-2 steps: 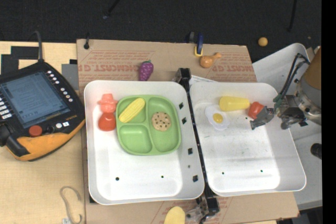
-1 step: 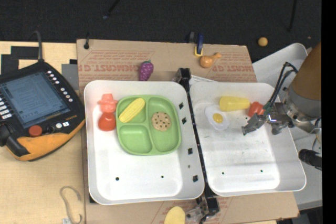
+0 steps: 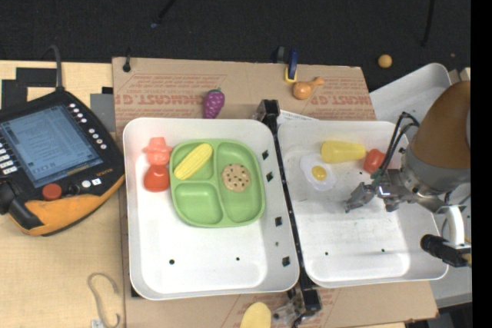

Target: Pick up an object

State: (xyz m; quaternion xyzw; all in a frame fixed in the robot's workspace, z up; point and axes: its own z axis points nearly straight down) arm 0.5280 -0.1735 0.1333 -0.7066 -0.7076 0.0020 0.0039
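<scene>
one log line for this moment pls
arm: over right bin | gripper: low, nothing seen held | nearest: fried egg toy, red piece | left bin: green tray with corn, cookie

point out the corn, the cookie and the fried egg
corn (image 3: 191, 160), camera view: middle of the cob, in the green tray.
cookie (image 3: 235, 177), camera view: centre of its top face.
fried egg (image 3: 319, 173), camera view: on the yolk.

A: What lies in the right bin (image 3: 361, 257)?
B: A fried egg (image 3: 318, 172), flat; a yellow piece (image 3: 342, 151) on its side just beyond; a red piece (image 3: 374, 160) beside that.
</scene>
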